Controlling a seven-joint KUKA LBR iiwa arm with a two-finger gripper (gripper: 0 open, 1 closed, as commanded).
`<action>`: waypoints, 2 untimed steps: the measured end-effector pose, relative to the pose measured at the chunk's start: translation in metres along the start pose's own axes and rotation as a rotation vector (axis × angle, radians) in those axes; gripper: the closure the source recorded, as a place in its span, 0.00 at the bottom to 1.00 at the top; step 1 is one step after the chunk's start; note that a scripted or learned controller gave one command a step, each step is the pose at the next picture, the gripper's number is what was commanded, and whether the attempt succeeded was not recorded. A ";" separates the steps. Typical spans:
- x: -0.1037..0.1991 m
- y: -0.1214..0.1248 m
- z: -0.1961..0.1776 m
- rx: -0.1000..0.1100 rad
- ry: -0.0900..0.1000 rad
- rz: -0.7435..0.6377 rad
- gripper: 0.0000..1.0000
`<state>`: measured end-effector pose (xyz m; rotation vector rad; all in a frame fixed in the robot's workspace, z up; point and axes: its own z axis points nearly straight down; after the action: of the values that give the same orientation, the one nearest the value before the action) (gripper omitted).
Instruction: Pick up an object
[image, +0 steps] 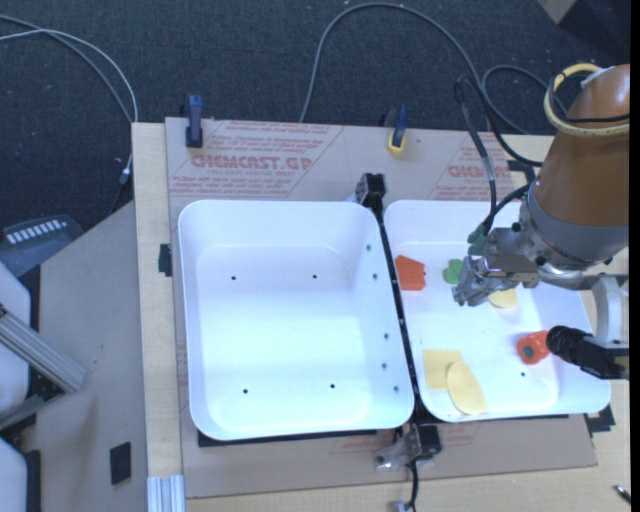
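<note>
My gripper (478, 290) hangs over the middle of the right bin (500, 400), its grey fingers pointing down and left. A small green object (455, 270) lies just left of it, partly hidden by the fingers. A pale yellow piece (504, 297) peeks out under the gripper's right side. An orange-red block (410, 272) rests near the bin's left wall. Two yellow pieces, one square (441, 367) and one rounded (465, 388), lie at the front. A red-orange object (532, 347) sits at the right.
The left bin (200, 300) stands beside the right one, sharing a black divider clamp (373, 188). A black cylinder (582, 350) on the arm juts over the right bin's right side. Cables run across the back of the bench.
</note>
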<state>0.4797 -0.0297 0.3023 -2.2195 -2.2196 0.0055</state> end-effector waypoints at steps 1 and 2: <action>-0.002 0.000 0.002 0.000 0.000 0.000 1.00; -0.007 0.000 0.002 0.000 0.000 0.000 1.00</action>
<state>0.4796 -0.0370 0.3001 -2.2199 -2.2195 0.0053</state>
